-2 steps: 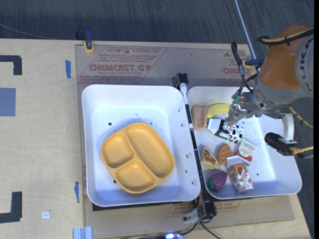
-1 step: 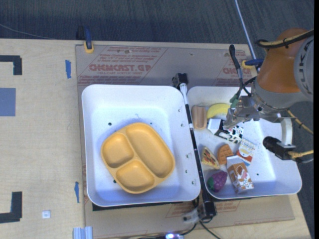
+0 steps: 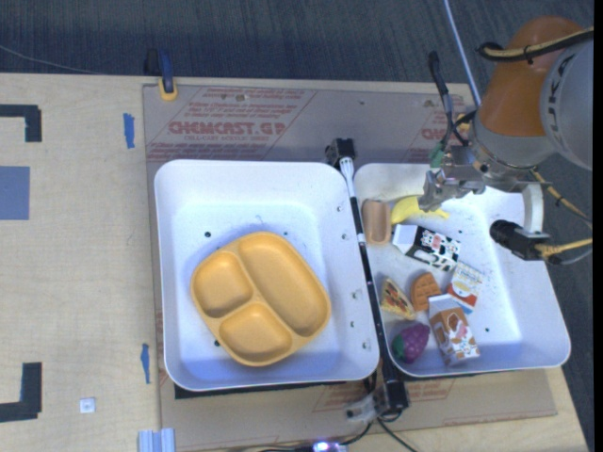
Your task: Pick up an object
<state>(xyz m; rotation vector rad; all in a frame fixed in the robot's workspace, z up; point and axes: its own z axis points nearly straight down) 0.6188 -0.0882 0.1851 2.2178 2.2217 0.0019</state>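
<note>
My gripper [image 3: 436, 199] hangs over the back of the right bin [image 3: 537, 342], its tip right above a yellow banana [image 3: 407, 211]. A tan cylinder [image 3: 377, 220] lies just left of the banana. In front of them sit a black-and-white cow-patterned carton [image 3: 435, 247], a small orange-and-white box [image 3: 465, 285], a brown pastry [image 3: 425, 284], a pizza slice [image 3: 396, 298], a purple fruit [image 3: 411, 343] and a snack box [image 3: 453, 333]. Nothing is visibly held.
The left bin [image 3: 188, 205] holds a yellow divided plate [image 3: 260, 296]. A black clamp [image 3: 341, 152] sits at the seam between the bins. The arm's grey body and orange band [image 3: 528, 83] reach in from the upper right, with a black part [image 3: 516, 237] over the right bin.
</note>
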